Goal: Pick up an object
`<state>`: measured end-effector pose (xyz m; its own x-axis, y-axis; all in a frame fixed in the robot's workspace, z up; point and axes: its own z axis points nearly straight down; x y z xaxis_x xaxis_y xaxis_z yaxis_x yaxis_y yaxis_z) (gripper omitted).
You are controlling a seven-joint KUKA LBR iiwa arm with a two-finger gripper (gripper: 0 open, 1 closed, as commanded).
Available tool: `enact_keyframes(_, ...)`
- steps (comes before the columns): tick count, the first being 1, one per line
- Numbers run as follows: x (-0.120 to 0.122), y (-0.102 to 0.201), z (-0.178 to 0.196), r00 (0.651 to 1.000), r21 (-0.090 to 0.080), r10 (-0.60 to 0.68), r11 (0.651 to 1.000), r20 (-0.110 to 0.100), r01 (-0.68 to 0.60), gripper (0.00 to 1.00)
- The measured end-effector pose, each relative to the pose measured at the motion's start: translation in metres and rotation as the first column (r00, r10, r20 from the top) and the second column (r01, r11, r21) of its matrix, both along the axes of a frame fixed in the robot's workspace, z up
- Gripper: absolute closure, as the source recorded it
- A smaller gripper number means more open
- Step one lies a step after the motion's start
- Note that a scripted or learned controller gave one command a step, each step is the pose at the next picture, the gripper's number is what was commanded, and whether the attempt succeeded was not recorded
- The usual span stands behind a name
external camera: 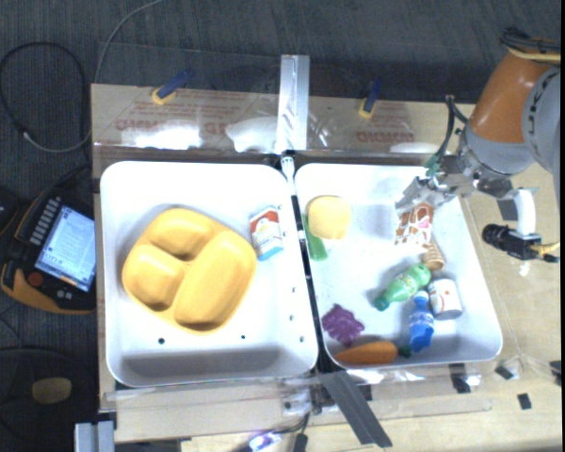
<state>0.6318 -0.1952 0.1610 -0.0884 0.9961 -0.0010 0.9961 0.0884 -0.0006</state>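
The big yellow plush (pixel 188 269) fills the left bin (pixel 113 252). In the right bin (pixel 485 318), the tool (pixel 431 185) sits at the far right corner, just above the giraffe toy (pixel 413 224), which lies directly below it, long axis running toward the near edge. Whether the tool is apart or together cannot be told.
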Motion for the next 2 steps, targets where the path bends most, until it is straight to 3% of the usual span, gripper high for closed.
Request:
enact_keyframes(1,-0.013,0.080,0.038,0.999,0.001,0.048,0.999,-0.001,-0.048,1.00)
enact_keyframes(2,-0.074,0.080,0.024,0.939,0.001,0.343,0.939,0.000,-0.343,1.00)
